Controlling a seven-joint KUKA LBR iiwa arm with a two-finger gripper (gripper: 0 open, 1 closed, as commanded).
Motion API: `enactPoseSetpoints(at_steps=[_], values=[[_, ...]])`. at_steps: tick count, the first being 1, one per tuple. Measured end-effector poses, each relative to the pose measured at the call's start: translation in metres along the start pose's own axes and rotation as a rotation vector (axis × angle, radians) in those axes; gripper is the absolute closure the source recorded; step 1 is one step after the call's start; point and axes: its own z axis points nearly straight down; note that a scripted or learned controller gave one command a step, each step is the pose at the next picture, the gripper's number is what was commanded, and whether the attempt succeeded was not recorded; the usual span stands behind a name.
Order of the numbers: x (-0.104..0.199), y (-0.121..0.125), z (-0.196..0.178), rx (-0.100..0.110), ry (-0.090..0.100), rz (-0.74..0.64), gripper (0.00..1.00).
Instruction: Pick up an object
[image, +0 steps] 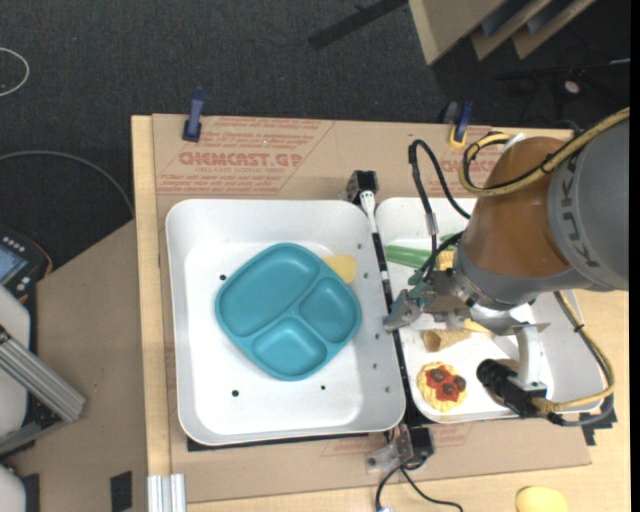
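Over the right bin (590, 375), at its 9 o'clock edge, I read the jaws (408, 308) as low with nothing visibly held, opening indeterminate, while the pizza toy (443, 385) at 6 o'clock remains unpicked; grasp pending.

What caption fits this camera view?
Robot arm reaches over the right bin; a blue divided plate lies in the left bin.

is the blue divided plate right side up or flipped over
Right side up: the blue divided plate shows its three recessed compartments, lying flat in the left bin.
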Motion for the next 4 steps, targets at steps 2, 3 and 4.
enactPoseSetpoints(at_steps=[2, 3, 4], values=[[0.071, -0.013, -0.105, -0.021, 0.000, -0.003, 1.00], [0.134, -0.003, -0.119, -0.014, -0.001, -0.002, 1.00], [0.126, -0.015, -0.178, -0.018, -0.002, 0.005, 1.00]])
